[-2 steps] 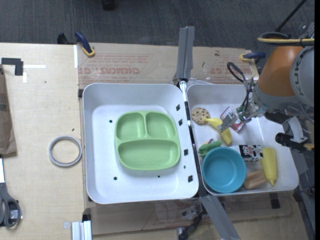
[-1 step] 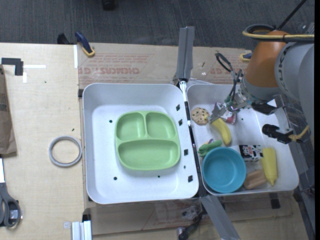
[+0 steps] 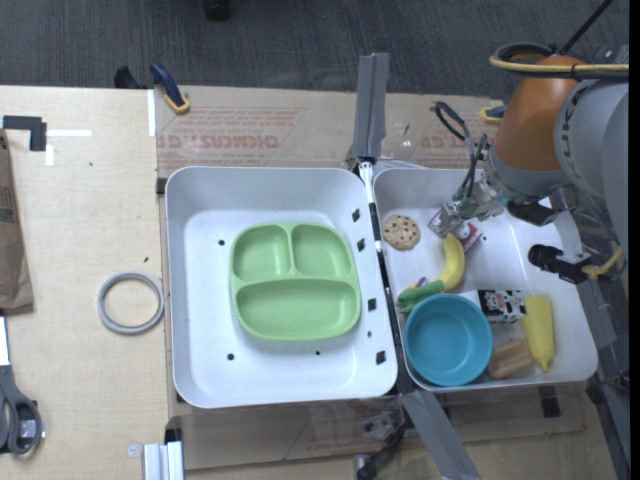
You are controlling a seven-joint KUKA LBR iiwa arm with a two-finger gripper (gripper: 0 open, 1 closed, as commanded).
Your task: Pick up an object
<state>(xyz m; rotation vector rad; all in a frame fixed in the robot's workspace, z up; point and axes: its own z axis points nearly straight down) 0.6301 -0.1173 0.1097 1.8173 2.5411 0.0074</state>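
Note:
My gripper hangs low in the right bin, at its back middle, just above the upper end of a small banana. A round cookie lies to its left. Nearer the front are a green vegetable toy, a blue bowl, a black-and-white carton, a yellow corn-like piece and a tan bread-like piece. I see nothing lifted off the bin floor.
The left bin holds a green divided plate. A grey tape ring and scissors lie on the bench at the left. The grey arm with its orange band covers the right bin's back right corner.

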